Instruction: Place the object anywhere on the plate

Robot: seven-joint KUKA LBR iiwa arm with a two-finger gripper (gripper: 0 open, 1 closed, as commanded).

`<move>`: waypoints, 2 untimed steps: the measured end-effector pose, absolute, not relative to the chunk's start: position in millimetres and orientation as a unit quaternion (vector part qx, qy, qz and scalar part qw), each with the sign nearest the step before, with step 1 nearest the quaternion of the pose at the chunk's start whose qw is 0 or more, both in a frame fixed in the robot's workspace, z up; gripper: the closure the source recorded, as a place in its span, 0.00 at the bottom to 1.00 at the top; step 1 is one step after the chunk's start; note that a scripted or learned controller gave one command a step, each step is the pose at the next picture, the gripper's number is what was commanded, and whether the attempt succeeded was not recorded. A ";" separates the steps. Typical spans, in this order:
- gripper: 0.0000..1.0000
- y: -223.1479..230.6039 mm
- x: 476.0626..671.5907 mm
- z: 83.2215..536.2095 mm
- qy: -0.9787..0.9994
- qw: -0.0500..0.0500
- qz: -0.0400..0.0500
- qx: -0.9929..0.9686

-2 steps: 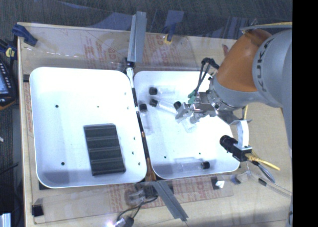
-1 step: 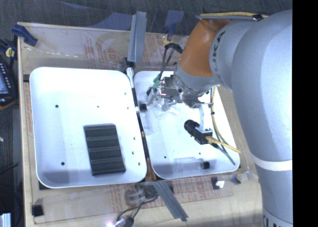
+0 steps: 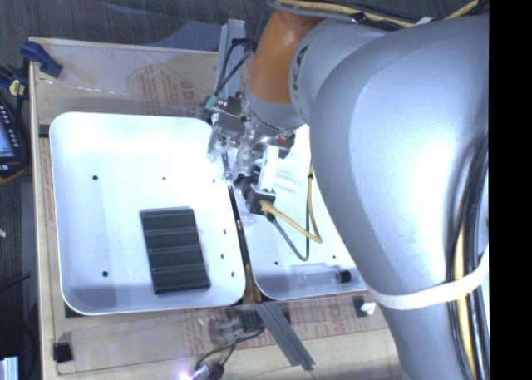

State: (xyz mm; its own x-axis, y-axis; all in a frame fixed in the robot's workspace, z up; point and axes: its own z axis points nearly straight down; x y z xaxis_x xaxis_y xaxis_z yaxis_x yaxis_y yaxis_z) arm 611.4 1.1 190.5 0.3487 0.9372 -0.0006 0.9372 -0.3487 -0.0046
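1. Nearest the camera's lower edge, a bundle of cables and a grey metal bracket (image 3: 283, 333) lie on the bench (image 3: 125, 345) just below the two bins.
2. The left bin (image 3: 75, 229) holds a dark ribbed plate (image 3: 173, 249), lying flat in its lower middle part and turned slightly off square.
3. The right bin (image 3: 278, 283) is largely covered by the grey arm (image 3: 399, 145). On its bare lower floor lies a clear tube-like object (image 3: 320, 273) with a dark tip, well apart from the plate and not touching it.
4. A yellow cable (image 3: 295, 229) loops down from the wrist over the right bin's floor.
5. The pincer (image 3: 237, 172) hangs over the ridge where the two bins meet, near their upper part. Whether its fingers are apart or together cannot be told; wrist hardware and wires crowd them.
6. Above it sits the orange band (image 3: 274, 58) of the arm.
7. Farthest off, the bench's pale board runs along the top, with a blue clamp (image 3: 40, 58) at its left corner.
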 end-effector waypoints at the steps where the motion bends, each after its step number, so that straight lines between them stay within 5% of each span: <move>1: 1.00 122.3 639.7 161.0 -0.537 0.002 0.002 -0.843; 2: 1.00 113.2 561.0 278.0 -0.567 0.001 0.001 -0.823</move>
